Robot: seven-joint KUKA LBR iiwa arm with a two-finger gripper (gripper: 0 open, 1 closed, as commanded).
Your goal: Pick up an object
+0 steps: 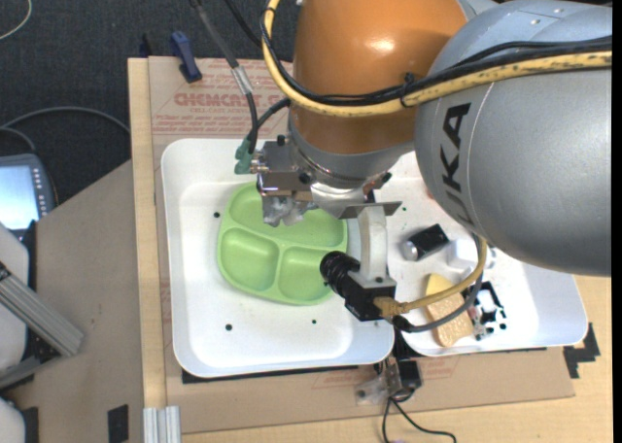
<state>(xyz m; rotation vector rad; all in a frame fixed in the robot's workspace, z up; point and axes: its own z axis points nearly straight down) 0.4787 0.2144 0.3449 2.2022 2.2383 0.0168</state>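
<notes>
Brown cardboard with red lettering covers the bench (165, 237), and two shallow white bins sit on it side by side. Over the left bin (194, 334) hangs the grey arm (515, 140), its glossy orange band bulging above the wrist. The gripper (287, 200) sits low over the far rim of a green plate (272, 256); the wrist hides the fingers, so I cannot tell whether they are spread or pinching anything. That plate is smooth moulded plastic, rounded, split into compartments, and lies flat in the middle of the left bin. In the right bin (554, 320) lie a small black block (428, 237) and, near the front edge, a tan oval piece (445, 310) with a rough, bread-like face. Yellow and black cables loop around the arm.
</notes>
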